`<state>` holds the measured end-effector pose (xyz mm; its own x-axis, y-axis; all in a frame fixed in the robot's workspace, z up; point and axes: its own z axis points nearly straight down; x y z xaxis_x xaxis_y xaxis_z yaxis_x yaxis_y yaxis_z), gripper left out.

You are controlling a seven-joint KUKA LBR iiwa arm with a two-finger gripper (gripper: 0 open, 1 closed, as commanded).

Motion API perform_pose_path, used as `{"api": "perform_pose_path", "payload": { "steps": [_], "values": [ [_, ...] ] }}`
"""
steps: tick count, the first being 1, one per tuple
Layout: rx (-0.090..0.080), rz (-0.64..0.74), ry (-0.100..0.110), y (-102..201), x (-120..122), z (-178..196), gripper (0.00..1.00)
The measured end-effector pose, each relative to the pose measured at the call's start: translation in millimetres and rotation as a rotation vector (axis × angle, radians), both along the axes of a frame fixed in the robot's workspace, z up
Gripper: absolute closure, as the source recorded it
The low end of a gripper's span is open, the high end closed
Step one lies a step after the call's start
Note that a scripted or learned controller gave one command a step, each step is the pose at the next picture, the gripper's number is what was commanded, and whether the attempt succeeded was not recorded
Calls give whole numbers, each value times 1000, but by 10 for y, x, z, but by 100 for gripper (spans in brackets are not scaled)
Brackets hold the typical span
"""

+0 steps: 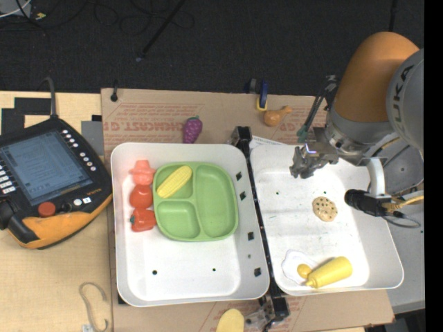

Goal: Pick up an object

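**Two bins, several toy foods lying loose**

Three candidates are lying in the right bin (387,272): a cookie (324,209) near its middle, a fried egg (296,265) and a yellow mustard bottle (329,271) touching it near the front edge. The gripper (303,165) is hovering over the bin's back left corner, well apart from the cookie; how it is set cannot be told. In the left bin (180,282), a green divided plate (201,216) is carrying a corn cob (173,180), with red toy pieces (141,196) lying just beside it. A teach pendant (48,178) is sitting further left.
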<state>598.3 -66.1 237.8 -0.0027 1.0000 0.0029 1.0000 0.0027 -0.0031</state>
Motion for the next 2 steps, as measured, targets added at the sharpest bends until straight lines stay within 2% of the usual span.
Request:
{"api": "perform_pose_path", "payload": {
  "steps": [1,2],
  "values": [
    [-1,0,2,507,-311,15,100],
    [-2,-1,2,925,-457,-108,100]
  ]
}}
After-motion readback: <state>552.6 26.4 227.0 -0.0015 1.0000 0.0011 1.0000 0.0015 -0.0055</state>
